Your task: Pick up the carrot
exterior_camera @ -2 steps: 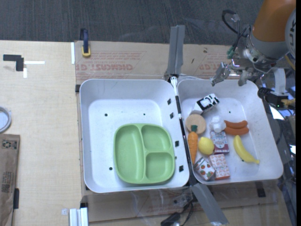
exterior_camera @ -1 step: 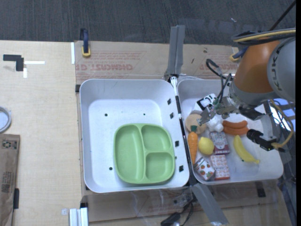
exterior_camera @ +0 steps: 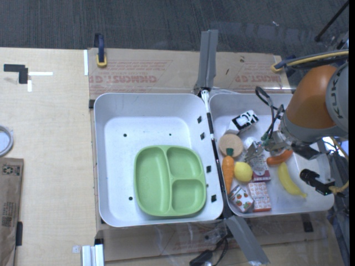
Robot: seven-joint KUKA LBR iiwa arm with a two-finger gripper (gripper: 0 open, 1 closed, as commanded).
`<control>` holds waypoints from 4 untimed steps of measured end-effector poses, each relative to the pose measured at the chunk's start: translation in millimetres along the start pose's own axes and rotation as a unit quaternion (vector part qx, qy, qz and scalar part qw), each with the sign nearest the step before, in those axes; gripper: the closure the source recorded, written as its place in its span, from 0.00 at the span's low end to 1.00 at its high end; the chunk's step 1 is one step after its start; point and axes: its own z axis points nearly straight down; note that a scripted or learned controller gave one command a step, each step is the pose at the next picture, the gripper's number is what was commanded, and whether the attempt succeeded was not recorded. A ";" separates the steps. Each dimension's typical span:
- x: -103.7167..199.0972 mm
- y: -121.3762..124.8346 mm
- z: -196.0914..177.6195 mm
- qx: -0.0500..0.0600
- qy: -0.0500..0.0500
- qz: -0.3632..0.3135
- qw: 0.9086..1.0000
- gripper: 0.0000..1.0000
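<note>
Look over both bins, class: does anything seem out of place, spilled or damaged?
Nothing looks spilled or broken. The oddity is crowding: the carrot, lemon, banana and small cartons are jumbled together in the right bin, while the left bin has just a green divided plate, lying slightly askew.

You look down from one fixed camera above the pale wooden bench [exterior_camera: 44,148], tilted slightly. Two shallow white plastic bins [exterior_camera: 111,148] sit side by side, mid-distance, centre to 3 o'clock. The grey-and-orange arm [exterior_camera: 316,101] enters at 3 o'clock.
</note>
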 end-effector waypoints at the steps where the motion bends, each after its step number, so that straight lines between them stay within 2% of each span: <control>1: -29.9 14.1 -82.1 -0.001 -0.001 0.062 0.998 0.00; 2: 41.5 -49.5 0.5 0.001 0.000 0.077 0.997 0.00; 3: 40.7 -19.5 -1.0 -0.001 -0.002 0.025 1.000 0.00; 4: 102.3 -55.3 -99.4 0.000 -0.001 0.170 0.985 0.00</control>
